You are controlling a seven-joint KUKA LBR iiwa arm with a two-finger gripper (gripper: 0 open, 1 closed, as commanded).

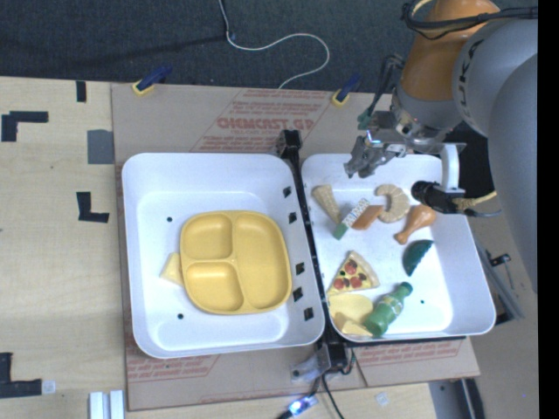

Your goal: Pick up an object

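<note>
Nearest my camera, at the bottom of the right bin (463, 317), I see a green bottle (388, 310) lying tilted over a pale yellow piece (348, 306) that it partly hides, with a pizza slice (354, 273) just above them. Further up sit a dark green wedge (417, 255), a drumstick (416, 223), a ring-shaped pastry (393, 199), an orange piece (367, 217) touching a small grey-and-white block (350, 216), and a cone (327, 202). The end effector (363, 158) hangs over the bin's far rim, above the cone and apart from every toy; it is dark and blurred, so I cannot tell how it is set. In the left bin (144, 234) a yellow divided plate (236, 262) covers most of a pale yellow slice (170, 269). The arm's body is cut off at the right edge.
</note>
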